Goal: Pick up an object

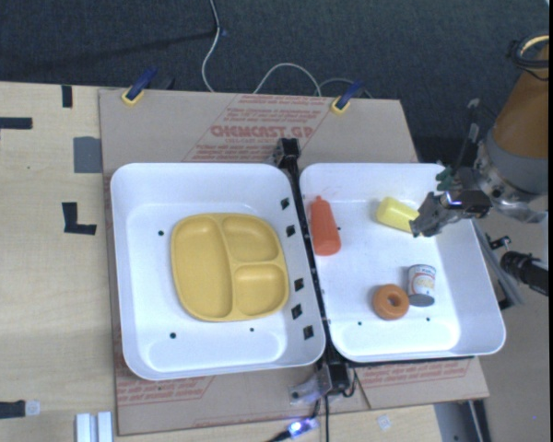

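Note:
The right bin [447, 339] holds an orange bottle-shaped object [323, 226] by its left wall, a yellow block [395, 213] at the upper middle, a brown doughnut [390, 302] and a small tin can [422, 284] near the front. My gripper [430, 221] hangs just right of the yellow block, over the bin's right side, with its dark fingers pointing down and left. No object shows between them.
A yellow divided plate [229, 265] lies in the left bin [138, 247]. Black clips line the seam between the bins [300, 274]. The bins rest on a cardboard sheet [258, 127]. A white cable [276, 72] loops behind.

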